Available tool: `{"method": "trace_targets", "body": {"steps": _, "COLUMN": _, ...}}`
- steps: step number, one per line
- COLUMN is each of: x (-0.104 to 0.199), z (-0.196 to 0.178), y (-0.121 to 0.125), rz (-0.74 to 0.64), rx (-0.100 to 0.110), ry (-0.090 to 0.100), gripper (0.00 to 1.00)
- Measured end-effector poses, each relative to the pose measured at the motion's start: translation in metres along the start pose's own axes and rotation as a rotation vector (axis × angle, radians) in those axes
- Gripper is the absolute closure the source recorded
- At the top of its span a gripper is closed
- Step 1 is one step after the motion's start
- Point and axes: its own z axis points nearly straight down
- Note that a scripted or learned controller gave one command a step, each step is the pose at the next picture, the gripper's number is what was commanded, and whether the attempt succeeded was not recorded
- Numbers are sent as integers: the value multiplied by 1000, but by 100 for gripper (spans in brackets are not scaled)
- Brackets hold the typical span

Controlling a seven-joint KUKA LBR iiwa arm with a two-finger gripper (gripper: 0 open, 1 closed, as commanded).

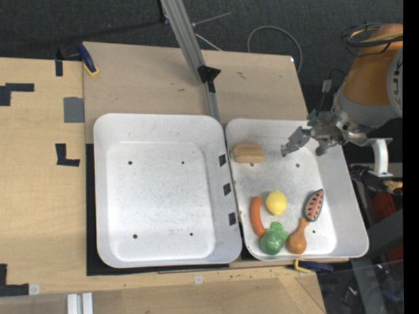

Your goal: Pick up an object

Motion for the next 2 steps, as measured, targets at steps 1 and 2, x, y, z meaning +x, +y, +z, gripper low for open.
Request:
{"method": "trace_targets", "body": {"steps": 1, "x": 0, "z": 0, "y": 0, "rz": 0, "rx": 0, "ry": 0, "gripper": 0}}
{"method": "trace_targets", "body": {"steps": 2, "x": 2, "z": 58, "y": -11, "rz": 1, "rx": 6, "ry": 0, "gripper": 0}}
